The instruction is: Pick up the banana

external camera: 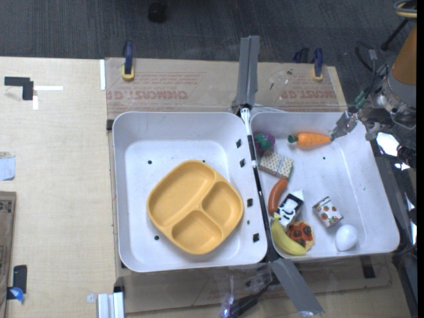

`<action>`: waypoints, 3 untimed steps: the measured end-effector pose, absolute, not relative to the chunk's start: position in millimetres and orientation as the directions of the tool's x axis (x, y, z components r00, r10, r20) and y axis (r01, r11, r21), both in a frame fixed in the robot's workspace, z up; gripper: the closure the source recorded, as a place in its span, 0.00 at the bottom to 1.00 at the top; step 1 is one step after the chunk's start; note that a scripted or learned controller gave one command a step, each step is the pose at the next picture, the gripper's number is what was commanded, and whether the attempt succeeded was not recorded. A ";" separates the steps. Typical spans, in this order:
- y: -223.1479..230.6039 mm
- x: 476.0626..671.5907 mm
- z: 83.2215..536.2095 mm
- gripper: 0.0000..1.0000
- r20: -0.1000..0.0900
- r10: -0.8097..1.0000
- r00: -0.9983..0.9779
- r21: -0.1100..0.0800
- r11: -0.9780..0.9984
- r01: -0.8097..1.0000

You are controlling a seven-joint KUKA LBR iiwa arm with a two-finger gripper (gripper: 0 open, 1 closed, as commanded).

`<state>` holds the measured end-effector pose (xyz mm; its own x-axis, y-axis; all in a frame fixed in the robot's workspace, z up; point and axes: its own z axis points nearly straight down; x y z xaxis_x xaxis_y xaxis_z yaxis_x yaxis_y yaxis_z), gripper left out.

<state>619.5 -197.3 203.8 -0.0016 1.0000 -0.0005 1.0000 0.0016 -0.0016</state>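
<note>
Banana [286, 241] at near corner of right bin [371, 177], partly under pizza toy [300, 233]; we cannot tell gripper [346, 123] state. We should approach exposed left end.

Legible text: red print on the cardboard sheet [199, 85] lying on the surface behind the far edge of the two bins. It appears upside down from the camera; it reads roughly "CHEMCAST GP", though the letters are uncertain. A second fainter red print sits further right, unreadable. Small carton [327, 211] markings too small to read.
</note>
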 end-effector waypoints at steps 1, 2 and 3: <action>-134.7 573.0 110.8 0.00 -0.001 0.948 0.318 -0.003 -0.318 0.948; -11.1 577.5 194.1 0.00 -0.001 0.998 0.060 -0.002 -0.060 0.998; -68.4 537.2 190.9 0.00 0.000 0.978 -0.209 -0.003 0.209 0.978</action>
<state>537.2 -68.4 190.9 -0.2089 0.9779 0.0000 0.9779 0.2089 -0.0029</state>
